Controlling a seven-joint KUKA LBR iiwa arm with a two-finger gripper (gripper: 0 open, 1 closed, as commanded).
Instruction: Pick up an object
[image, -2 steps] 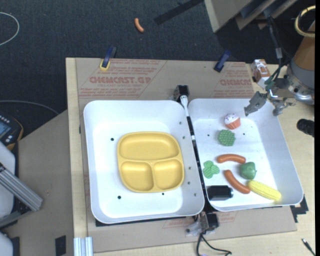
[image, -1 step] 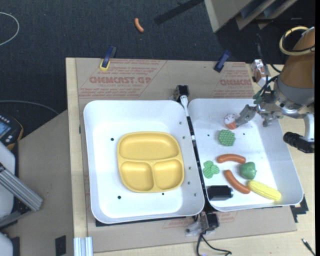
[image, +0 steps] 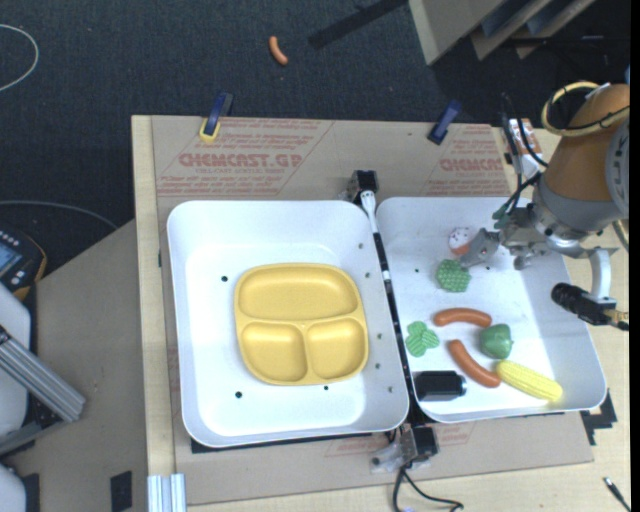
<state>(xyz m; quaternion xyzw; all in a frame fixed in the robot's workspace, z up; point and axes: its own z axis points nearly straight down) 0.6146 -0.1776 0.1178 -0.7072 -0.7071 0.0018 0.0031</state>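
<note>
Black block (image: 440, 385) sits at the near edge of the right bin (image: 575, 340), corn (image: 528, 380) beside it; gripper (image: 500, 245) hovers spread and empty above the green broccoli (image: 452, 275), so it should descend straight, centred, before closing.

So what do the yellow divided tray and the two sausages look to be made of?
Yellow tray: likely moulded plastic, smooth with a soft sheen and rounded compartment edges. Sausages: probably toy plastic or rubber, uniformly orange-red and glossy; which one is unclear.
</note>
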